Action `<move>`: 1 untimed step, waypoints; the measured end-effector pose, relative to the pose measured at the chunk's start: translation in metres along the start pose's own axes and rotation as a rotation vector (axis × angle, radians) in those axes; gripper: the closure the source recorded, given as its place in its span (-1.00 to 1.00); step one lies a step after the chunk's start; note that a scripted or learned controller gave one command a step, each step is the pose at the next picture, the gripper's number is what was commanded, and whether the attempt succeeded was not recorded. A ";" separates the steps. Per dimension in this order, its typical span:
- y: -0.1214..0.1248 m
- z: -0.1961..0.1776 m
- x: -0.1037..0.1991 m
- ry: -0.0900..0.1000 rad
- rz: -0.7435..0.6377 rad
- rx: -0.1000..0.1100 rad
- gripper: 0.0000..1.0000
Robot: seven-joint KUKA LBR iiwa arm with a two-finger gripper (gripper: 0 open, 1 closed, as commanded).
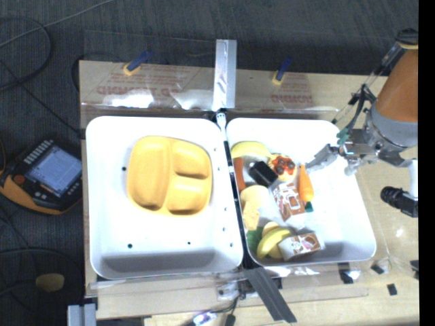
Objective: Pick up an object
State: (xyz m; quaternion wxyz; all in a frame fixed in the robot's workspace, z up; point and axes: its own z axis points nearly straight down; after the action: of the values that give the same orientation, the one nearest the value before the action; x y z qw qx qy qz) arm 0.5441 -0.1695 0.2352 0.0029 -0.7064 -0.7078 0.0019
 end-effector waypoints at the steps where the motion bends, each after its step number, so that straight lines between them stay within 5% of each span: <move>1: 0.014 0.112 -0.007 -0.009 -0.081 -0.036 -1.00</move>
State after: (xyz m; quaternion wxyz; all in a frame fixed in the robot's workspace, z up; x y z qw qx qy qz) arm 0.5576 -0.1765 0.1233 -0.0128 -0.6772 -0.7356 -0.0077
